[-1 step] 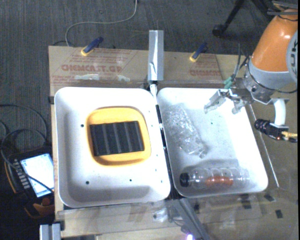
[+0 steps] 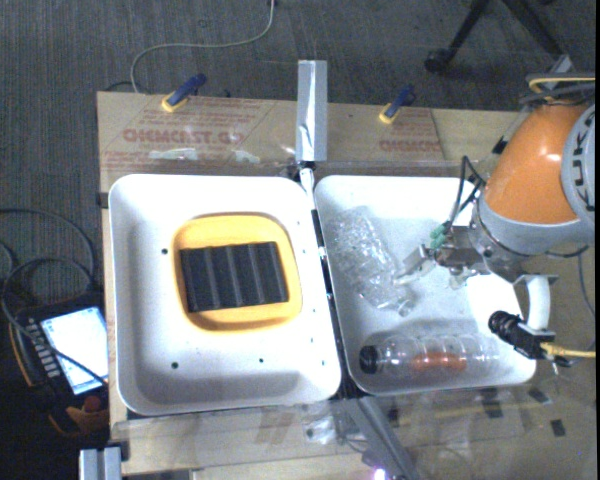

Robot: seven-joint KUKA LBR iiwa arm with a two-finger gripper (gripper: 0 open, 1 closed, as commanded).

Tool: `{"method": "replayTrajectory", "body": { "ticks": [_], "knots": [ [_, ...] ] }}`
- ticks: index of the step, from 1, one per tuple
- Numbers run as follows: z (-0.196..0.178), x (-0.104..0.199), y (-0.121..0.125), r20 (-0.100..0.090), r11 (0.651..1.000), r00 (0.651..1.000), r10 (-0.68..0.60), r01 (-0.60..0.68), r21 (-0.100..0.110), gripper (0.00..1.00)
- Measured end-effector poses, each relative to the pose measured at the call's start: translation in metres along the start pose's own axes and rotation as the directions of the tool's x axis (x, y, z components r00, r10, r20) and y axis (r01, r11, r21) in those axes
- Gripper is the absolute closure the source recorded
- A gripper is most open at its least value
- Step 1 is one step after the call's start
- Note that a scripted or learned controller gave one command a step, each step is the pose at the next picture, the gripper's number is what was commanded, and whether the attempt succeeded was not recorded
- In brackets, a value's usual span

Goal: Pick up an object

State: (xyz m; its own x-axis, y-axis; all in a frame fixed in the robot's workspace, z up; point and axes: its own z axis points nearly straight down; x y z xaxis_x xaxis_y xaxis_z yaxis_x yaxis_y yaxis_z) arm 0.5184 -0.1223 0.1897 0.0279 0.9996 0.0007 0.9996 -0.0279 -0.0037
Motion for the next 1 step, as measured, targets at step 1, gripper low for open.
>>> {"method": "replayTrajectory", "body": {
  "ticks": [1],
  "knots": [
    [0.0977,0.013,0.0388,0.005,0.987,0.987,-0.161,0.161,-0.016,0.0]
  ]
}}
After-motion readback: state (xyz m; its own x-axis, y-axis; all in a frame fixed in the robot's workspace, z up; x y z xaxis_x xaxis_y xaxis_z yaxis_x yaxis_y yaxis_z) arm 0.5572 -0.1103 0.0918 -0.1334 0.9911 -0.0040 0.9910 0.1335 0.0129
